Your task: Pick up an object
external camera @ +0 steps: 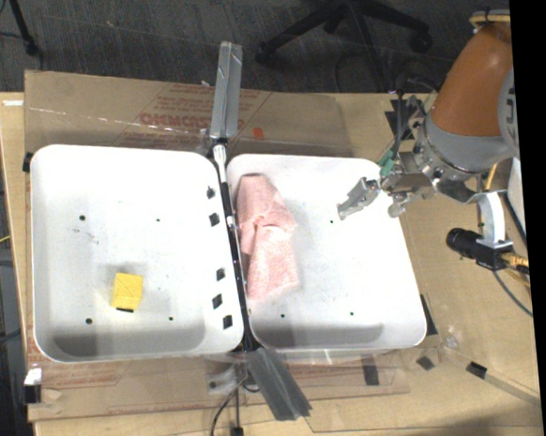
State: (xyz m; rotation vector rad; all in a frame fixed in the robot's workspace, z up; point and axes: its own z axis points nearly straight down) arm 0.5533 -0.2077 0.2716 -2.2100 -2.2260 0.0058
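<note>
1. Where the bench (510, 354) comes nearest the camera, along its bottom edge, strips of grey tape (279, 391) run out from the seam between the two bins.
2. Just beyond, the left bin (54, 183) carries a small yellow block (127, 291) close to its near edge, toward the near-left corner and well apart from the walls.
3. Beside it, the right bin (394, 316) holds a crumpled pink cloth (265, 236), which lies along the bin's left wall, touching or nearly touching the divider and stretching from the middle toward the far-left corner.
4. Over the right bin's far-right corner hangs the gripper (373, 198), carried by the arm (466, 103) with its orange band, which reaches in across the bench's right edge.
5. One metal finger (354, 199) points left over bare bin floor, well apart from the cloth; nothing sits between the fingers, and whether the jaws stand apart or together I cannot tell.
6. Farthest off, a flat sheet of cardboard (132, 106) lies under the bins' far edges.
</note>
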